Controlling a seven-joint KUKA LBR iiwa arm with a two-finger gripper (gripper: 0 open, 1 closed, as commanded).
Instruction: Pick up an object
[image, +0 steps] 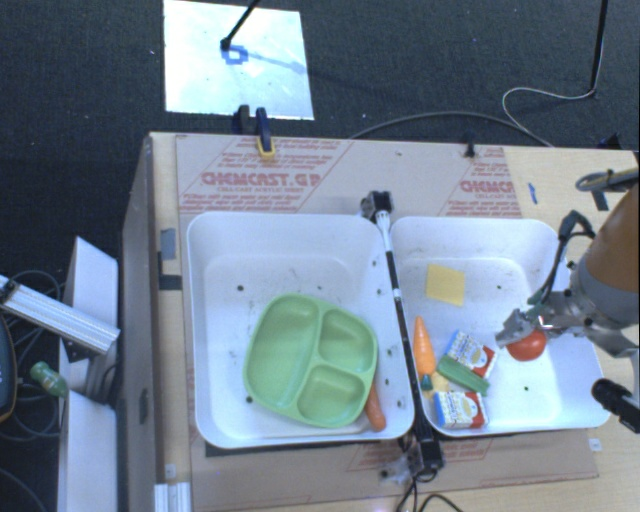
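- Dark carpet all round; tabletop (300, 165) faced with brown board printed in red, bearing two white bins side by side.
- Pale sheet (238, 60) lies on the floor beyond the tabletop; clamp (262, 130) at the far edge.
- Left bin (215, 260): green divided plate (311, 359), lying flat toward the near side; an orange carrot (375, 411) just beside its near right corner.
- Right bin (500, 250): yellow square (446, 284) toward the far side; a second carrot (424, 346) near the divider; two small cartons (468, 351) and a green stick (462, 375) clustered at the near side.
- Arm (612, 262) reaches in from the right, wrist low over the right bin.
- Jaws (524, 329) sit at a red tomato (528, 346), touching its top; cannot tell whether open or closed on it.
- Tomato is toward the right of the right bin, apart from the cartons.
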